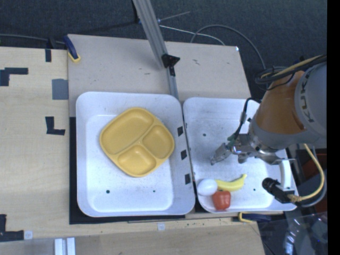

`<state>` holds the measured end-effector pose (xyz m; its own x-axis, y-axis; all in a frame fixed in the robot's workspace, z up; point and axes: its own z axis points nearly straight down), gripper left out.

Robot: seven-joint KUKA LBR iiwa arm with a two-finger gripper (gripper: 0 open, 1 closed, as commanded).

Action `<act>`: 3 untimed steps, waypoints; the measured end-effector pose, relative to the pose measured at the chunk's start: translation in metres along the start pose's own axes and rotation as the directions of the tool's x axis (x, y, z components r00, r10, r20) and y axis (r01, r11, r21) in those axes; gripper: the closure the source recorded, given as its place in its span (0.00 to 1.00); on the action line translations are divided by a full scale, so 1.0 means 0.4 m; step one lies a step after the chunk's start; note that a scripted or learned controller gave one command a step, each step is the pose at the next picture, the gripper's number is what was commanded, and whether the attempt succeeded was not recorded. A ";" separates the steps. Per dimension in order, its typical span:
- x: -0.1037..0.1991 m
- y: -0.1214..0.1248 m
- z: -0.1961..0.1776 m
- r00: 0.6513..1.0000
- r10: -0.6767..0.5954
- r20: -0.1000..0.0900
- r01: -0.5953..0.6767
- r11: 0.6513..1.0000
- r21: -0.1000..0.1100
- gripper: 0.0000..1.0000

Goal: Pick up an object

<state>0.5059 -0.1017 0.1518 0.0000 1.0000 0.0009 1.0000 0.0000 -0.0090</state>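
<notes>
In the right bin [212, 116], a yellow banana [232, 183], a white egg-like ball [206, 186] and a red tomato-like object [221, 200] lie together by the near edge. My gripper [222, 154] hangs over the middle of the right bin, just above and left of the banana, its fingers spread open with nothing between them. The arm's orange band and grey wrist cover the bin's right part.
The left bin [87, 142] holds a yellow three-compartment tray [137, 141]. A metal pole [154, 31] slants from the top toward the divider between the bins. Cables run at the right edge by a black connector [273, 189].
</notes>
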 end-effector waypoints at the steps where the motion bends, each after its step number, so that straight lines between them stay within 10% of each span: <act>1: -0.009 -0.024 0.149 1.000 -0.001 -0.001 0.001 1.000 0.001 0.00; 2: -0.007 -0.021 0.117 1.000 -0.002 -0.002 0.002 1.000 -0.003 1.00; 3: -0.012 -0.002 -0.032 1.000 -0.002 0.002 0.002 1.000 -0.013 1.00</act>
<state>0.5051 -0.1067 0.1647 -0.0016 1.0000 -0.0008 1.0000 0.0016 0.0037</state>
